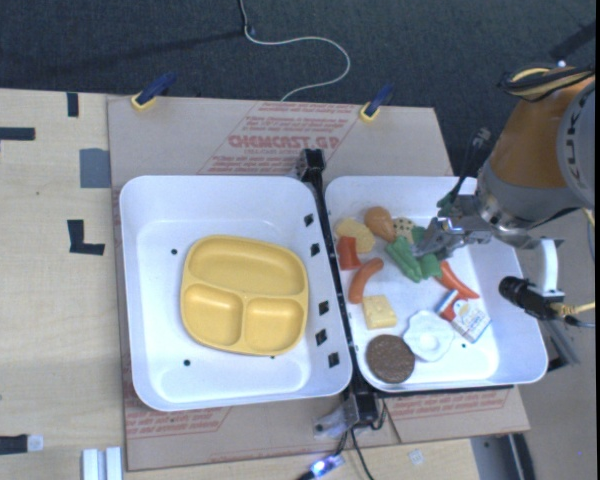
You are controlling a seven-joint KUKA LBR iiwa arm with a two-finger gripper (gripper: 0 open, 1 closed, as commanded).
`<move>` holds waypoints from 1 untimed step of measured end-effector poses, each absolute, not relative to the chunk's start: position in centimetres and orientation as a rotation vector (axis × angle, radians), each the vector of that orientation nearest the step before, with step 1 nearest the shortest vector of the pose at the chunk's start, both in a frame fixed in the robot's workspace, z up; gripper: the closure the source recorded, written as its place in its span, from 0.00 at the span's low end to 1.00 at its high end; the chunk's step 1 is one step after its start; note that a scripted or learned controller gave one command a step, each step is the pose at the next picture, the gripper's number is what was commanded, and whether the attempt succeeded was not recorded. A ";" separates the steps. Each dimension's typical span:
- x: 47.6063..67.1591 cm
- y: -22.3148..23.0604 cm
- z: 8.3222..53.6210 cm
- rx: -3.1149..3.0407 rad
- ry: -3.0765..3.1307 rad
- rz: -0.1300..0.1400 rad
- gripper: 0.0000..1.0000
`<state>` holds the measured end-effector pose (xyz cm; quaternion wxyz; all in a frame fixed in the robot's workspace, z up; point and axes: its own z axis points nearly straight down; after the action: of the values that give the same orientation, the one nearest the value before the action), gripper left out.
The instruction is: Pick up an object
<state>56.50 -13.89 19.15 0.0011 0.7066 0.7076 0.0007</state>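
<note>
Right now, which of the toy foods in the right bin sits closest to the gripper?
The green vegetable, lying right at the gripper. The chocolate cookie and cheese wedge lie farther toward the bin's near edge.

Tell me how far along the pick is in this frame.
Done: the hand has reached the right bin, low by the green toy. In hand: nothing visibly gripped. Left: grasp and lift an item. The yellow tray sits in the left bin.
</note>
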 end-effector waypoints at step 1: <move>56.5 -13.8 22.6 2.219 2.223 0.001 1.00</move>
<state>56.54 -13.82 22.56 0.0002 0.7065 0.7077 0.0002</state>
